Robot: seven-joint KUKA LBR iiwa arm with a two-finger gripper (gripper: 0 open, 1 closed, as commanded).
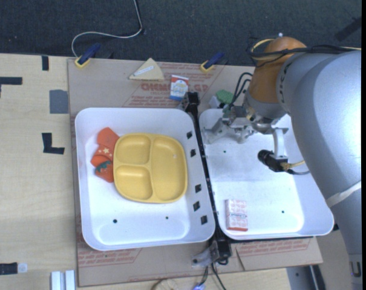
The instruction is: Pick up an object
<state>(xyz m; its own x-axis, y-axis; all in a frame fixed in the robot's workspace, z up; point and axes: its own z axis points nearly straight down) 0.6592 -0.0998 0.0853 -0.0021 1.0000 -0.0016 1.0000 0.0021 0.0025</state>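
My gripper (230,127) hangs low over the far left part of the right bin (291,219), close to the divider between the bins. A green object (222,96) lies just beyond it at the bin's far edge, partly hidden by the wrist. A small red and white box (236,214) lies flat near the front left of the right bin, well away from the gripper. The left bin (140,234) holds a yellow divided plate (151,166), with an orange and red toy (104,154) partly tucked under its left edge.
The grey arm (328,113) covers the right side of the right bin. A black cable end (273,159) hangs below the wrist. Behind the bins, a small red, white and blue carton (179,88) and a tan wedge (147,71) sit on the cardboard.
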